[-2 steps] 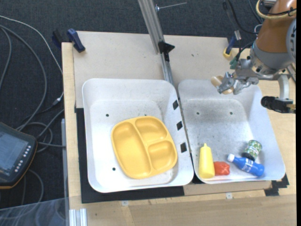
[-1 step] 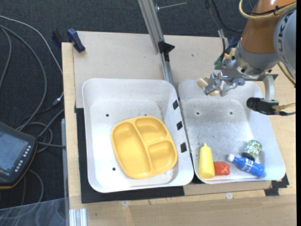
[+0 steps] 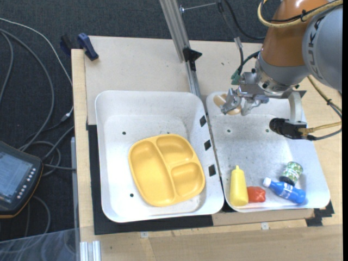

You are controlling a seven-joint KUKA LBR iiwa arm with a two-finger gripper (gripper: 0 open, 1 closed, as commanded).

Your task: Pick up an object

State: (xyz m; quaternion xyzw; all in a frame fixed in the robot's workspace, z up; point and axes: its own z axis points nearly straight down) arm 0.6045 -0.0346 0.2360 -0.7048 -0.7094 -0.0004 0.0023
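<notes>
Claw (image 3: 235, 105) of mine hovers at the right bin's (image 3: 255, 145) far-left corner, over a small tan object (image 3: 222, 100); whether it grips, I cannot tell. That object looks light and rounded, best pinched across its middle.

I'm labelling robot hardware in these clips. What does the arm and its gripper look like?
The arm is grey with a glossy orange band above the wrist and part of a dark "KUKA" marking. Yellow and black cables loop around it. The gripper is a compact metallic-grey assembly.
</notes>
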